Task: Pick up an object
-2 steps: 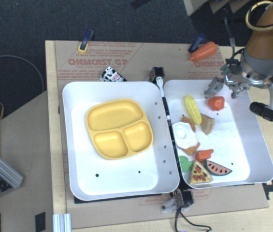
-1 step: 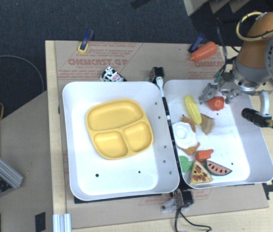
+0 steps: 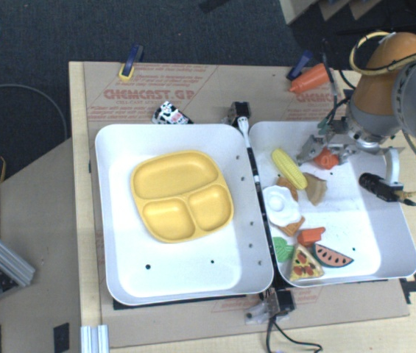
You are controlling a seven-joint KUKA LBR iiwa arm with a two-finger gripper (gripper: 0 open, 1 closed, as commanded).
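Toys fill the right bin [image 3: 384,259], and the gripper [image 3: 324,153] hangs low at its far end, just over a small red toy [image 3: 328,160]. It should drop straight down and squeeze slowly. I cannot tell how the gripper is set.
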